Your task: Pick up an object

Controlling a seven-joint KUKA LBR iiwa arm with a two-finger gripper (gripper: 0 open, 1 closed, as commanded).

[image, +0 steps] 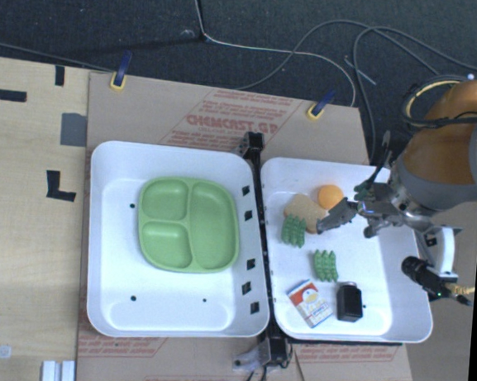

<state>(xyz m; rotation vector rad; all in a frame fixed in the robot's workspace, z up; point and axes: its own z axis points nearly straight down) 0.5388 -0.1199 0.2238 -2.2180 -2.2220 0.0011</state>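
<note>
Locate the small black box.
The small black rectangular box lies in the right white bin, near its front edge, just right of the red-and-white card.

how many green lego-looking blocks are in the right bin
2: one green block sits beside the tan object near the bin's left wall, the other lies mid-bin, above the small box.

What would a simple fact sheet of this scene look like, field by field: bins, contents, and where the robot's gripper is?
left bin: holds a green divided plate
right bin: tan object, orange ball, two green studded pieces, small printed box, black block
gripper: over the right bin, next to the tan object and ball
held item: none seen between the fingers
arm: enters from the right
</note>
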